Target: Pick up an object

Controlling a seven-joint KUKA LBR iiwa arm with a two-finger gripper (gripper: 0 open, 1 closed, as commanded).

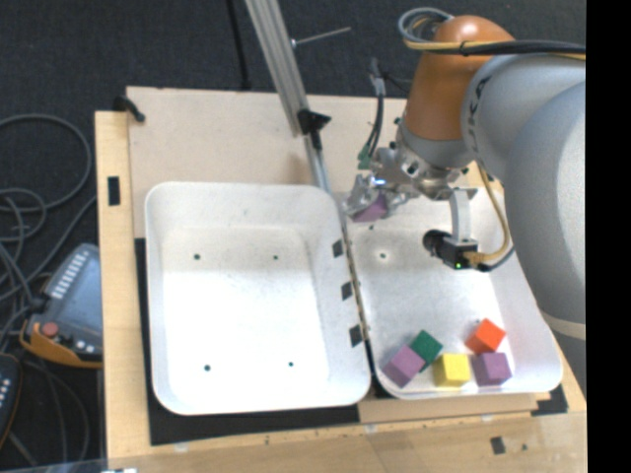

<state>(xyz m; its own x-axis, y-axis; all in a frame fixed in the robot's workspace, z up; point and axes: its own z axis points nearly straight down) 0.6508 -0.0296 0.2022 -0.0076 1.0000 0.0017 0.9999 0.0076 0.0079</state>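
My gripper [370,201] hangs over the far left corner of the right bin [414,264], close to the divider between the bins. A small purple block [373,207] sits between its fingers, lifted off the bin floor. Near the front of the right bin lie several more blocks: a purple one [403,365], a green one [426,346], a yellow one [454,369], another purple one [492,368] and an orange one [486,336].
The left bin [246,294] lies beside the right one. A slanted metal rail [281,62] rises from the bench behind the bins. The arm's grey body fills the right side. Cables and a handheld pendant [69,304] lie left of the bench.
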